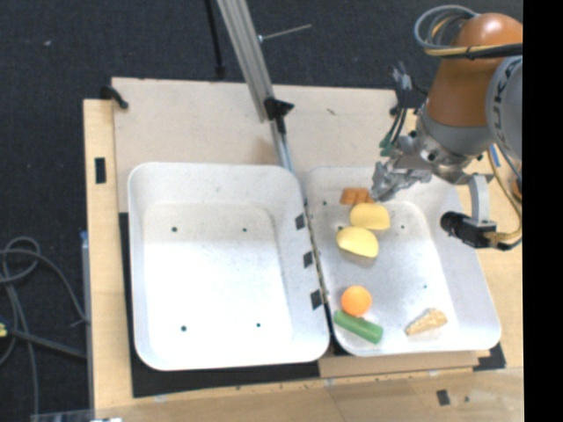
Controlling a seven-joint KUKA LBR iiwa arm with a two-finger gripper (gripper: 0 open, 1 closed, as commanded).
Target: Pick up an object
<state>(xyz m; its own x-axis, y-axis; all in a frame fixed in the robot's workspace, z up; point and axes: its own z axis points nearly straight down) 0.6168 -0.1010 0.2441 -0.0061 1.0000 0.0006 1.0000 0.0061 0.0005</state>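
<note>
1. Camera view showed the claw (384, 185) low over the far end of the right bin (457, 271); whether it was spread or pinched could not be told.
2. Just below it lay a yellow piece (370, 216); a small brown piece (354, 197) sat just left of it.
3. Further below lay a second yellow piece (358, 242), an orange ball (356, 301), a green stick (358, 327); a tan wedge (426, 322) lay below and right.

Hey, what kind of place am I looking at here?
Probably a robotics lab's grasping test bench. A grey and orange arm hangs its gripper over a white bin of toy foods, beside a second bin on a wooden bench with loose cables.
</note>
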